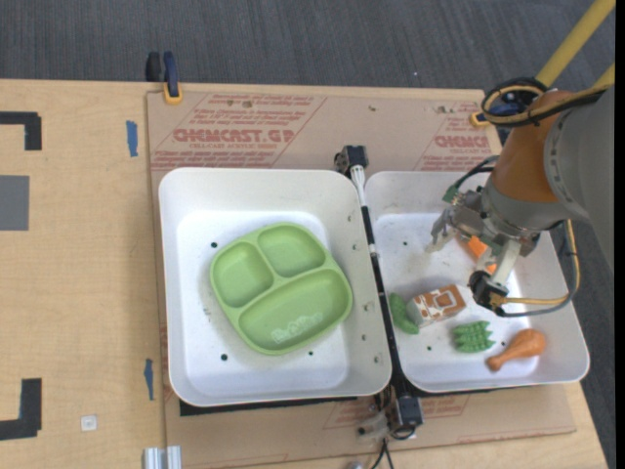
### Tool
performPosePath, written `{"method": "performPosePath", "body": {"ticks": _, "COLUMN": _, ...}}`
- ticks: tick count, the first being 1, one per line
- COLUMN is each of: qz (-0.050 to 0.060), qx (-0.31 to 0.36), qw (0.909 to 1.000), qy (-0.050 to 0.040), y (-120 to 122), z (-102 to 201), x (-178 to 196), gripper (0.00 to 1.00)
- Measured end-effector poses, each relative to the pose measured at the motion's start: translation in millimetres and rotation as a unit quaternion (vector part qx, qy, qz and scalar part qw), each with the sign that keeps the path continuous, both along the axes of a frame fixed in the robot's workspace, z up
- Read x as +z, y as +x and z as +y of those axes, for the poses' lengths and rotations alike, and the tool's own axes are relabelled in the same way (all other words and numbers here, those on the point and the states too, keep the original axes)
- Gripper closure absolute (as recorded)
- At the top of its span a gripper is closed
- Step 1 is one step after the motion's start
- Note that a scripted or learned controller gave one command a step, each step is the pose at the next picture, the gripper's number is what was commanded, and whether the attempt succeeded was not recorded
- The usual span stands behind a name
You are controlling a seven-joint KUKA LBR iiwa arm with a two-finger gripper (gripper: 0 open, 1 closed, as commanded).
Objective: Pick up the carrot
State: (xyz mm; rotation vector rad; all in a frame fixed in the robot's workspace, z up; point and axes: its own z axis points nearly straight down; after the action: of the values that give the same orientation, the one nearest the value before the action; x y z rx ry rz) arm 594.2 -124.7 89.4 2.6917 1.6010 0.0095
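Observation:
The carrot (477,248) is a small orange piece lying on the floor of the right bin (410,233), in its upper right part. My gripper (473,244) hangs directly over it, reaching in from the right. It stands open, with one finger to the carrot's upper left and the other to its lower right. The carrot shows in the gap between them and rests on the bin floor. The wrist and cables hide the bin's far right side.
The left bin (186,262) holds a green divided plate (281,286). In the right bin's front half lie a green leafy toy (402,314), a white and brown toy (438,304), a green ridged toy (473,337) and an orange drumstick shape (516,349).

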Motion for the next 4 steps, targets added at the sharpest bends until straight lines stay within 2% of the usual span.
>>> {"method": "performPosePath", "body": {"ticks": 1, "qz": -0.002, "qx": 0.000, "qw": 1.0000, "qy": 0.0012, "y": 2, "z": 2, "x": 11, "gripper": 1.00}}
{"method": "performPosePath", "body": {"ticks": 2, "qz": 0.001, "qx": 0.123, "qw": 0.9924, "qy": 0.0033, "y": -5, "z": -24, "x": 2, "gripper": 1.00}}
{"method": "performPosePath", "body": {"ticks": 3, "qz": 0.001, "qx": 0.121, "qw": 0.9927, "qy": -0.0008, "y": -7, "z": -29, "x": 0, "gripper": 0.00}}
{"method": "performPosePath", "body": {"ticks": 4, "qz": -0.002, "qx": 0.121, "qw": 0.9927, "qy": 0.0001, "y": -5, "z": -27, "x": 11, "gripper": 1.00}}
